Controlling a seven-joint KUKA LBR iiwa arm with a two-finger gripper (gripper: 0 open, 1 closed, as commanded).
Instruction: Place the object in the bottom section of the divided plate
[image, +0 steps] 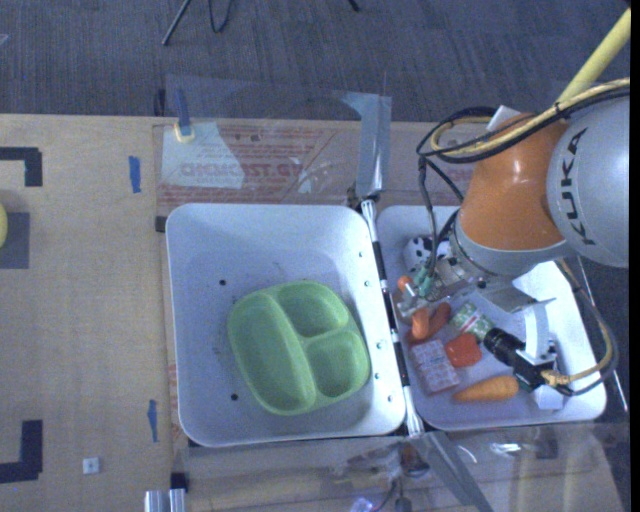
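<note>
While hovering low over the left edge of the shallow white right bin (592, 402), near its middle, shows nothing clamped in the two-finger gripper (428, 286); cannot tell whether spread or closed, since hidden under the grey and orange arm (510, 200).

Nearest below: a small orange-red rounded piece (426, 322), probably the task's object, lying against that left edge. Just beside it, a flat pink patterned packet (433, 366), a red chunk (462, 350), a green and white scrap (468, 321). Toward the bottom edge, an orange carrot (487, 389); toward the top-left corner, a black and white toy (420, 245).

Green three-part divided plate (297, 347) in the shallow white left bin (200, 260), lower middle, nothing in it.

Risks, as judged: closing on two crowded pieces at once, or nudging the target against the bin wall. Carrying over the raised rims between the bins, possibly clipping them. Releasing over the wrong section, given the plate's tilt and low dividers.
</note>
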